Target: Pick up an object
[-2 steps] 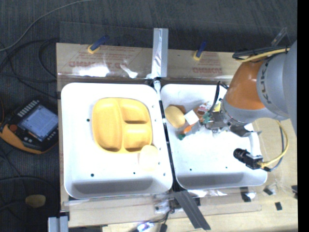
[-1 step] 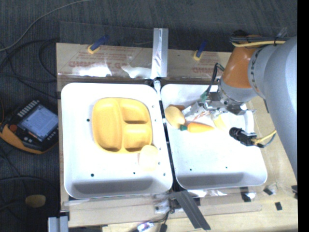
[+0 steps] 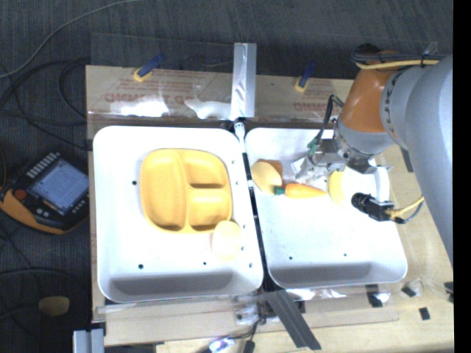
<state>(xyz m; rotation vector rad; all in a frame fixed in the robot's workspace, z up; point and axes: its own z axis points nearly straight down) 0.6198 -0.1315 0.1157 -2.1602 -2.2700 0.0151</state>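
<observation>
The gripper (image 3: 318, 159) hangs low over the far part of the right bin (image 3: 331, 259). The toy carrot (image 3: 303, 191) lies just near of it, long way left to right. I cannot tell how the gripper is set. A yellow round fruit (image 3: 267, 173) sits left, a pale lemon (image 3: 337, 185) right, both crowding it. The yellow tray (image 3: 185, 188) is in the left bin (image 3: 118, 219).

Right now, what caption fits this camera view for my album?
Robot arm reaches into the right bin above a toy carrot; a yellow tray sits in the left bin.
</observation>
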